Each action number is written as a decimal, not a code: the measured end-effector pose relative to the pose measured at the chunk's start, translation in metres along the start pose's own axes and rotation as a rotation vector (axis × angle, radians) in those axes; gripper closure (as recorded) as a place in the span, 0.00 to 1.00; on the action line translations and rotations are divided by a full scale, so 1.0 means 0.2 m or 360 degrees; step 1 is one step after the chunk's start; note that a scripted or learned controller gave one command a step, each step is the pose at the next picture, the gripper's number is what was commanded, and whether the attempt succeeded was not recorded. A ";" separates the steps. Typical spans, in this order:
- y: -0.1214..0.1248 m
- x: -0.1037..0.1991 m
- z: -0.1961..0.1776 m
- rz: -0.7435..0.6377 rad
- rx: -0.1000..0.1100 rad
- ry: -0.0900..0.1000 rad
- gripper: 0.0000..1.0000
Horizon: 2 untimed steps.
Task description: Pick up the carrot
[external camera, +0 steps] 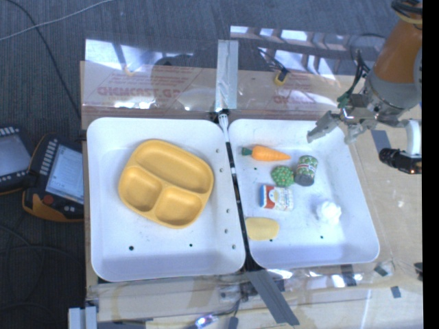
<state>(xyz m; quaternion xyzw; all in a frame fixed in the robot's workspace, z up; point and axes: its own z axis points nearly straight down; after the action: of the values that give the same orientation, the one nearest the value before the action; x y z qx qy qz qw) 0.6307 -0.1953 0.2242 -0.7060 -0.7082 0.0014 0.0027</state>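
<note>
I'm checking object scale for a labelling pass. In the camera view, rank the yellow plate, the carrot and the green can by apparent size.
1. Yellow three-compartment plastic plate, by far the largest.
2. Orange carrot with green top.
3. Small green can, shorter than the carrot but wider; a close call.

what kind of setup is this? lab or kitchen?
Likely a robot lab bench: two white bins, toy food like the carrot and yellow divided plate, and a teach pendant on the carpet.
</note>
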 end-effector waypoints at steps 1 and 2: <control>0.06 0.04 -0.34 -0.0005 -0.0001 -0.0004 0.00; 0.09 0.44 0.00 -0.0481 0.0001 -0.0003 0.00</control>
<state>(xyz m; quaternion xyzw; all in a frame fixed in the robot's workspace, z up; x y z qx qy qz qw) 0.6489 -0.1068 0.2249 -0.5913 -0.8065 0.0017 0.0024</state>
